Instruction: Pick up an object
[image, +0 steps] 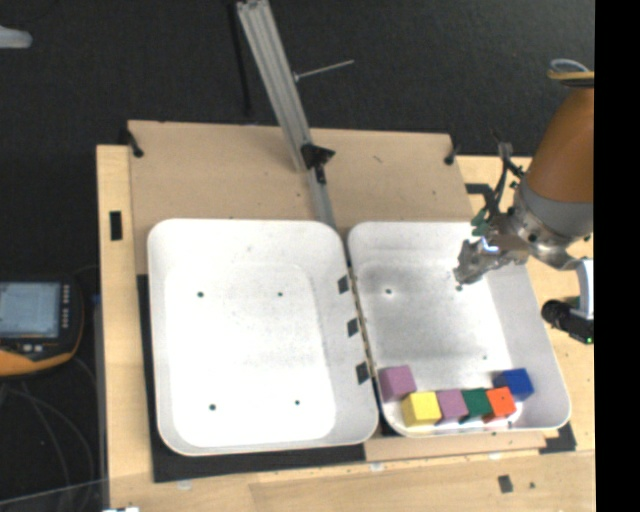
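Several small blocks lie along the near edge of the right bin (430, 250): a purple block (397, 380), a yellow block (422, 408), a second purple block (452, 403), a green block (475, 402), an orange block (499, 402) and a blue block (515, 382). My gripper (468, 268) hangs over the far right part of that bin, well away from the blocks, and I see nothing between its fingers.
The left bin (250, 330) sits beside the right one, with small black clips along the divide. A slanted metal rail (285, 90) rises from the back of the bench. A handheld pendant (35, 315) lies off the bench at left.
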